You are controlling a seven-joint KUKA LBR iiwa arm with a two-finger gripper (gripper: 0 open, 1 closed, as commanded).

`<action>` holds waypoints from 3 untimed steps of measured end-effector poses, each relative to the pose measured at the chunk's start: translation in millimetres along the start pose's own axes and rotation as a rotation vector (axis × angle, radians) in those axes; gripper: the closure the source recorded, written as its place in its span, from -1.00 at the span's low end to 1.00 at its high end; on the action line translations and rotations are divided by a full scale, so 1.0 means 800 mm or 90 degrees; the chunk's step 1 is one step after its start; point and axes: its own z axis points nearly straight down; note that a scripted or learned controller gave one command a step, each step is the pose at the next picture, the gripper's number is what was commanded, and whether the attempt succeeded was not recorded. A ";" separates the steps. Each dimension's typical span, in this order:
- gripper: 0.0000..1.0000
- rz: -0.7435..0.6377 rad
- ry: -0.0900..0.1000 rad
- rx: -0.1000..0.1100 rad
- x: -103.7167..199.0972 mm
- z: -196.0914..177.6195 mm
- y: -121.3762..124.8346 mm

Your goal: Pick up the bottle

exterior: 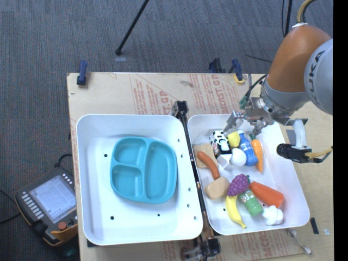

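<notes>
Banana (234,211) nearest in right bin (296,192); tool (248,125) spread wide, holding nothing, above blue bottle (249,152).

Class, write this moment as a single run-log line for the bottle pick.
gripper: above right bin, far end | bottle: blue, lying among toy food below gripper | grasp: not seen | left bin: teal divided plate

Bench (136,91) bears left bin (87,145), right bin (293,184)

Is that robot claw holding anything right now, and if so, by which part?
Nothing is held. The gripper hangs open above the right bin's toys, just over the blue bottle, with nothing between its fingers.
</notes>
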 end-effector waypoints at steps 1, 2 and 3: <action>1.00 -0.001 0.001 0.001 0.000 -0.012 0.001; 1.00 0.151 0.001 0.001 0.042 0.032 -0.061; 1.00 -0.038 -0.001 -0.002 0.046 -0.102 -0.119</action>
